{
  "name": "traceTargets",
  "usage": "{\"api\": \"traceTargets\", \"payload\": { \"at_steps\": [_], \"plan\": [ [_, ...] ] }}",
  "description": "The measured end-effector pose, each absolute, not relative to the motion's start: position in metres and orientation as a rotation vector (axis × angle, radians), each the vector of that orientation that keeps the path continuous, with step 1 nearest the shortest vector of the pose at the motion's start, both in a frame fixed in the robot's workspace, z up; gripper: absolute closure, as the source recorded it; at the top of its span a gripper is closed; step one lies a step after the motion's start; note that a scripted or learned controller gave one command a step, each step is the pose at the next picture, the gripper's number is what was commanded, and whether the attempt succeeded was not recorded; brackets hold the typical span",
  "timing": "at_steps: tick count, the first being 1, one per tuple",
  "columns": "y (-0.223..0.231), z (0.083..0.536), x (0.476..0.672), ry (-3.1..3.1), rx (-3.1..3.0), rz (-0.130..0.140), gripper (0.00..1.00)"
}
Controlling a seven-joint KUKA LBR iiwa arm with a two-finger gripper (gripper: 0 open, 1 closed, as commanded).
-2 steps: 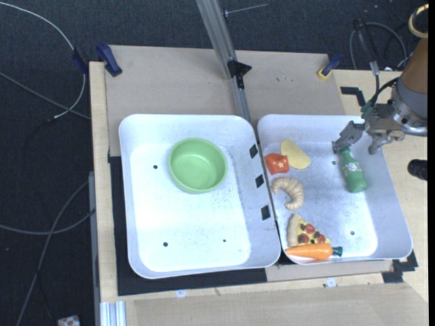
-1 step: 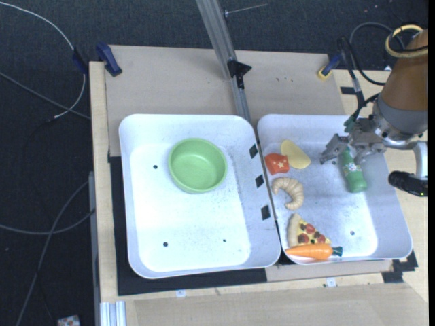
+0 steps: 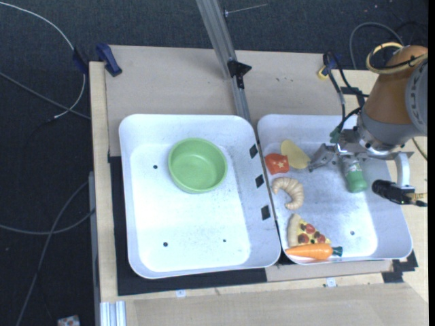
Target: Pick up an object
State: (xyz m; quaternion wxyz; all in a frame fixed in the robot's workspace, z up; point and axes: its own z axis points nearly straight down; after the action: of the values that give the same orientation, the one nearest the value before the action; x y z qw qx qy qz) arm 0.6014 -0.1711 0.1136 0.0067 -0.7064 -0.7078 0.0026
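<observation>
In the right bin (image 3: 387, 240) lie a yellow slice (image 3: 293, 153), a red piece (image 3: 276, 162), a tan croissant (image 3: 290, 191), a pizza slice (image 3: 306, 233) and an orange carrot (image 3: 309, 252). A green bottle (image 3: 354, 178) lies further right in that bin. My gripper (image 3: 356, 168) hangs right over the green bottle and is open, its fingers spread wide to the left and right. The bottle sits in the gap without touching either finger. In the left bin (image 3: 143, 243) sits a green bowl (image 3: 197, 165).
A metal pole (image 3: 221, 32) slants down to the divider between the bins. The grey arm with its orange band (image 3: 394, 90) comes in over the right bin's far right corner. Cables trail on the dark floor at left.
</observation>
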Motion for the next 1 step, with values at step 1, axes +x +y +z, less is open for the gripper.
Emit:
{"api": "traceTargets", "payload": {
  "at_steps": [1],
  "plan": [
    [-0.1702,0.0954,0.601,-2.213,-2.212,0.006,0.0]
  ]
}}
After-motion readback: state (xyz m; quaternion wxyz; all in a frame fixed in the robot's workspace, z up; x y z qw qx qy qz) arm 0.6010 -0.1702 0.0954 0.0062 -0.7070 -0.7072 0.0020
